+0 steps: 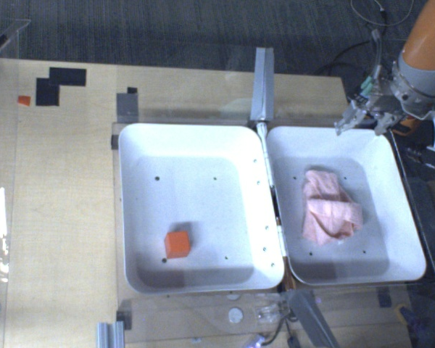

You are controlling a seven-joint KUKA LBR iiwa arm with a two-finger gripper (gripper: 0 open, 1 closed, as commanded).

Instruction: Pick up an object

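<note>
Two-finger gripper parked over far rim of right white bin, fingers spread, nothing held. Crumpled pink cloth mid-bin, reachable. Small orange block near-left in left white bin.

We count two white bins, both left of and below the gripper. One orange block, one pink cloth.

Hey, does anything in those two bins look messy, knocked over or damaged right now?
Nothing looks damaged or spilled. The pink cloth lies crumpled in the right bin, which is just how cloth sits. The orange block rests flat in the left bin. The tool hovers at the right bin's far rim.
</note>
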